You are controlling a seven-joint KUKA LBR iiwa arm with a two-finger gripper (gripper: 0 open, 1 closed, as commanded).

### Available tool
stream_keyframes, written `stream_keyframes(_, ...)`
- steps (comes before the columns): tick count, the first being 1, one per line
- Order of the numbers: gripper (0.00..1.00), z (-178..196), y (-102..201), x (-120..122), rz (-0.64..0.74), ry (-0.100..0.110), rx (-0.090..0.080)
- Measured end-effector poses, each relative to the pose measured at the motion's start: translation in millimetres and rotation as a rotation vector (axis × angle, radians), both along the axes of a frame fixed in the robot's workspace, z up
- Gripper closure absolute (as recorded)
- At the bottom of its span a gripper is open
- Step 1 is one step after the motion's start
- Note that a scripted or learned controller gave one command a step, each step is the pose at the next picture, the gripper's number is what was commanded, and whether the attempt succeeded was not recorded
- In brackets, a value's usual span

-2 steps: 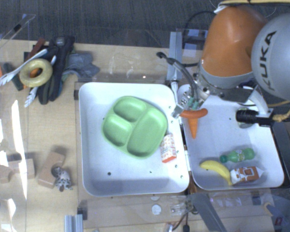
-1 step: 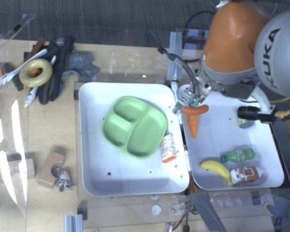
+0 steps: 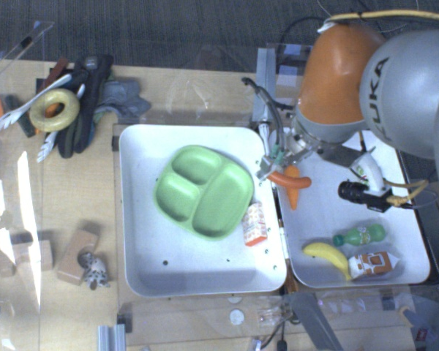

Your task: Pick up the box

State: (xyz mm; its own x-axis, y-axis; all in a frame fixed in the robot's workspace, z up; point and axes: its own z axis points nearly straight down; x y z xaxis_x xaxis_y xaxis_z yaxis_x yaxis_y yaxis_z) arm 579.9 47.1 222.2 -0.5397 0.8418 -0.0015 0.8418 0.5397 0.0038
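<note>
- Grey and orange, the arm (image 3: 366,79) fills the upper right and reaches down over the seam between the two white bins.
- The left bin (image 3: 143,269) holds a green divided plate (image 3: 205,190) near its middle.
- The right bin (image 3: 417,269) holds a carrot, a banana (image 3: 328,256), a green bottle (image 3: 360,235) and a brown-and-white carton (image 3: 372,264) along its near side.
- The box (image 3: 254,224), a small red-and-white packet, lies flat in the left bin, just beside the plate's right edge and close to the bin's right wall.
- The carrot (image 3: 291,183) lies at the top left of the right bin, directly below the pincer.
- The pincer (image 3: 278,159) hangs over the dividing wall, above and a little right of the box; whether it is spread or pressed together I cannot tell, since wrist and cabling hide the tips.
- Judgement: the step in hand looks like the approach, with nothing gripped.
- Judgement: the next move calls for shifting towards the near side and slightly left, then descending over the box, keeping clear of the plate rim and the bin wall, which crowd it on both sides.
</note>
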Motion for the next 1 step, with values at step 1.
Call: stream_keyframes(1, 1.00, 23.1, 38.5, 14.2, 0.243, -0.003, -0.001)
